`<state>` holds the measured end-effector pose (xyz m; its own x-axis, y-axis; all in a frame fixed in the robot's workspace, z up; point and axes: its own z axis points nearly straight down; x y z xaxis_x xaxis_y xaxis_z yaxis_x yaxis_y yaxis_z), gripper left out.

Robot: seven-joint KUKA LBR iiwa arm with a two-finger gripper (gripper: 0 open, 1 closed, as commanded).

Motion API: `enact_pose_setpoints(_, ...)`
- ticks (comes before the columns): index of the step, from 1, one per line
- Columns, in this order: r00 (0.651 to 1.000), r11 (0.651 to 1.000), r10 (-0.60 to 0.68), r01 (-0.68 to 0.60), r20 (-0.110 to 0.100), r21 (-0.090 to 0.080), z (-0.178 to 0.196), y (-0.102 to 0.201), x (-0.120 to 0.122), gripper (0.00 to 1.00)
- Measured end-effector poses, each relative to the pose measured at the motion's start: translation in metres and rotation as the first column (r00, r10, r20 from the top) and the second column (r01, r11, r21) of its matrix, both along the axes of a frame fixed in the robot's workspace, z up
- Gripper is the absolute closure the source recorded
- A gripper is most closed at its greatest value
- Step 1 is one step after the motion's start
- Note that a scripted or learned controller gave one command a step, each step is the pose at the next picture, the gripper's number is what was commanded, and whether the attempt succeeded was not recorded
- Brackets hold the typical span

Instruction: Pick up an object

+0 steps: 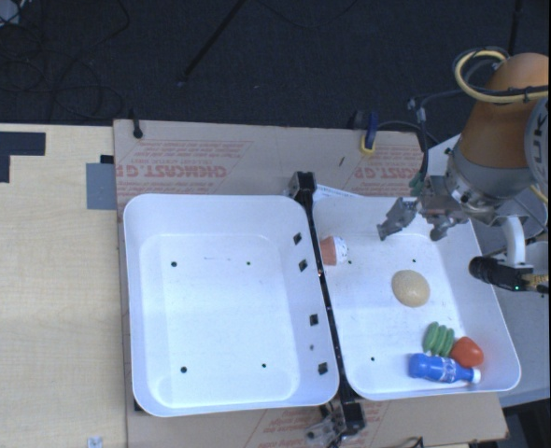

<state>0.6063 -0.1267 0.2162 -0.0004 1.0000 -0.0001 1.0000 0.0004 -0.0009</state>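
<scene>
Pincer (419,220) hung spread and bare above right bin (374,362); a descent could miss the round bun (411,288).

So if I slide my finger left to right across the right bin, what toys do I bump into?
Orange and white object → tan ball → blue bottle → red-orange toy. The green toy sits over the bottle, so its place is unclear.

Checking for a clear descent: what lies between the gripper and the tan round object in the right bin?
Nothing: the camera view shows bare white bin floor between the gripper and the tan round object.
</scene>
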Motion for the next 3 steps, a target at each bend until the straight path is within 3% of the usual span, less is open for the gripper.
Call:
enact_pose_setpoints(1,1.000,1.000,-0.006,0.006,-0.008,0.000,-0.101,-0.077,-0.021,0.00)
enact_pose_setpoints(2,1.000,1.000,0.003,-0.003,0.001,0.000,-0.130,-0.048,0.025,0.00)
enact_pose_setpoints(3,1.000,1.000,-0.004,0.004,-0.007,0.001,-0.129,-0.089,-0.052,0.00)
